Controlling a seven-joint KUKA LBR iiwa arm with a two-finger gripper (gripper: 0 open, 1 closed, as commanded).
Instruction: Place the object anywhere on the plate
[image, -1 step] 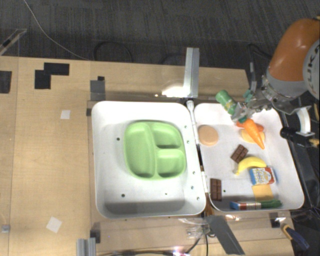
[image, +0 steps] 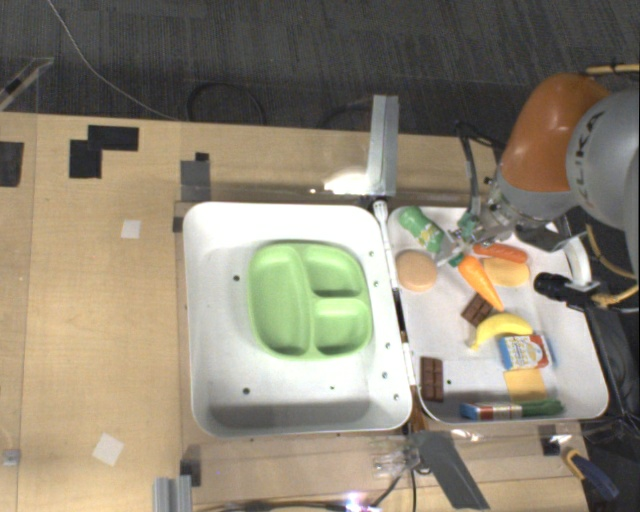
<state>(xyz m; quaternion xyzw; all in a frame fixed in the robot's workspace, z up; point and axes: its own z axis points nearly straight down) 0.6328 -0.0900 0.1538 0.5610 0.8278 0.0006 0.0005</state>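
Green divided plate (image: 308, 298) sits in left bin (image: 215, 400). Gripper (image: 468, 240) low over right bin (image: 590, 400), among green bottle (image: 421, 228), carrot (image: 485, 283), banana (image: 500, 328).

Lime-green divided plastic plate (image: 308, 298) in glossy white left bin (image: 215, 330); yellow toy banana (image: 500, 328), orange toy carrot (image: 484, 281), green bottle (image: 421, 229); pale wooden desk (image: 90, 330).

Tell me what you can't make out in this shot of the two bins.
- Gripper: whether it is open or shut, too small and cluttered in the camera view.
- Small carton: label too small to read.
- Arm: cut off by the right edge.
- Green plate: nothing on it hidden.
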